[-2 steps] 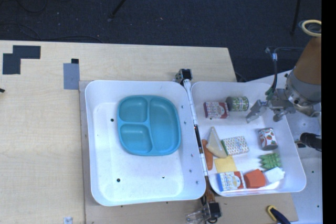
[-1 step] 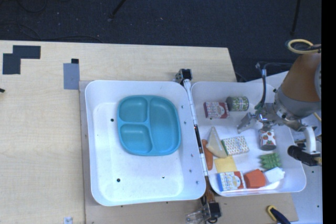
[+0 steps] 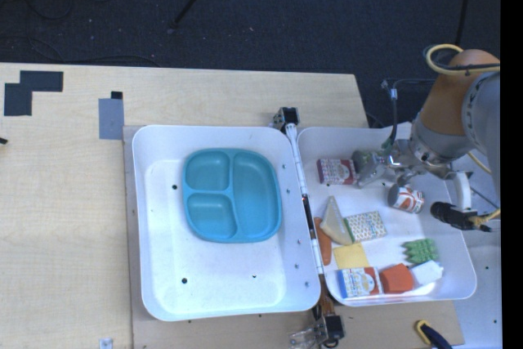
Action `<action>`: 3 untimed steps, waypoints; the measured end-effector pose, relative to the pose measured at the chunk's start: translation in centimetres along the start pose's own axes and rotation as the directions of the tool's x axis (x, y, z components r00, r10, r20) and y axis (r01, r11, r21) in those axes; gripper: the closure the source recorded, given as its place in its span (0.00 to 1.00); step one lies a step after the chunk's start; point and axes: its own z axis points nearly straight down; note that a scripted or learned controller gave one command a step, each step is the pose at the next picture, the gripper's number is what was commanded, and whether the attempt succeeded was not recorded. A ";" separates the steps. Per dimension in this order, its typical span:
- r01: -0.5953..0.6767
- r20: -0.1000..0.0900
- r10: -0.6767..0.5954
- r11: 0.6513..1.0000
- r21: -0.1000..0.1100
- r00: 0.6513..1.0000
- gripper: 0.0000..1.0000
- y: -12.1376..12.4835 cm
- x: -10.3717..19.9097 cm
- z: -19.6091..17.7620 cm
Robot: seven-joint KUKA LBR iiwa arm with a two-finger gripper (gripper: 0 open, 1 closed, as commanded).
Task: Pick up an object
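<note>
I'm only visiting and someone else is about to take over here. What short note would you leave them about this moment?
Gripper: low in the right bin, near its back wall, beside a small red-and-white packet; nothing visibly held.
Things: small packets and toy food lie across the right bin. A teal divided plate lies in the left bin.
Done: nothing lifted.
Left: grasp one object and raise it.
</note>
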 end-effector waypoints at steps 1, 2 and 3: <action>-0.002 0.000 0.002 1.000 0.000 1.000 0.00 -5.9 -1.3 0.0; -0.002 -0.001 0.002 1.000 0.000 1.000 0.00 -10.5 2.7 -0.1; -0.001 0.000 0.001 1.000 -0.001 1.000 0.00 -2.9 2.2 -2.5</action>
